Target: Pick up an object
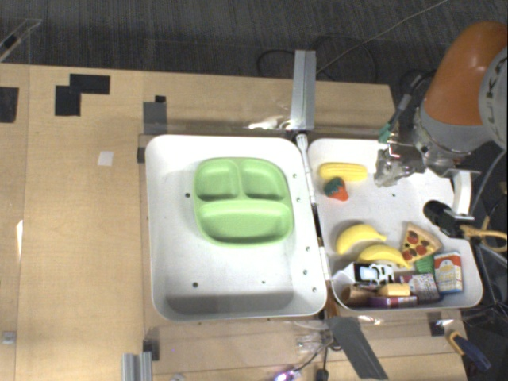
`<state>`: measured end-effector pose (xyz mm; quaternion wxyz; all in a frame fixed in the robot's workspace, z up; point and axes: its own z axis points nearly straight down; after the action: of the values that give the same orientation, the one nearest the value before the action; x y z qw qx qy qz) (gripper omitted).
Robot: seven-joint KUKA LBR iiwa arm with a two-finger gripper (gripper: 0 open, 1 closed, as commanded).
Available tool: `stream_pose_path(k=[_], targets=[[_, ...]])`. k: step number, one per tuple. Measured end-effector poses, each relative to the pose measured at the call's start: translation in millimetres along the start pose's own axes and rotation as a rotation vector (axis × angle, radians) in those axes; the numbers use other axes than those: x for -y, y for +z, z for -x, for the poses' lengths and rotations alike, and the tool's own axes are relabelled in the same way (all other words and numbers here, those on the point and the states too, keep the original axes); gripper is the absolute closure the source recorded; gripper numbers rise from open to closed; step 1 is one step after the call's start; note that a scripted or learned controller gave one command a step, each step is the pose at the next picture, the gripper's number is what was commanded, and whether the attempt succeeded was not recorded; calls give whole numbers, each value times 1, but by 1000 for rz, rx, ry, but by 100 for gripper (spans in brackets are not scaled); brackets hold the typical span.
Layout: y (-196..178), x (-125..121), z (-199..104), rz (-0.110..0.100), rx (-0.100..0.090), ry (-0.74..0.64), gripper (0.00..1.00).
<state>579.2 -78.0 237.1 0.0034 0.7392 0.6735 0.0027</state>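
gripper hangs over the back of the right bin, nothing visible between the jaws; can't tell from this angle how wide they stand. closest to the jaws, just off to their left: a corn cob with a small strawberry touching its front edge. further toward the bin's front from the jaws: two bananas side by side, a pizza slice to their right, then a pile of small boxes and cartons against the front wall. well left of the jaws, the left bin holds a green divided plate. my read: approach step, no grasp yet. next move calls for picking one target, likely the corn as nearest, shifting left over it, aligning across its short axis, descending, closing. risk: the strawberry gets nudged or caught too.
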Motion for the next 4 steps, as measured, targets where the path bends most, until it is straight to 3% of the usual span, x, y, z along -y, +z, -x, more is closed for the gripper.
stream_pose_path(k=[1,2,3,4], targets=[[0,0,0,0,0,0,0],[64,-43,10,-5,0,8,0],[149,-57,9,2,-1,33,0],[147,3,31,3,-1,-15,0]])
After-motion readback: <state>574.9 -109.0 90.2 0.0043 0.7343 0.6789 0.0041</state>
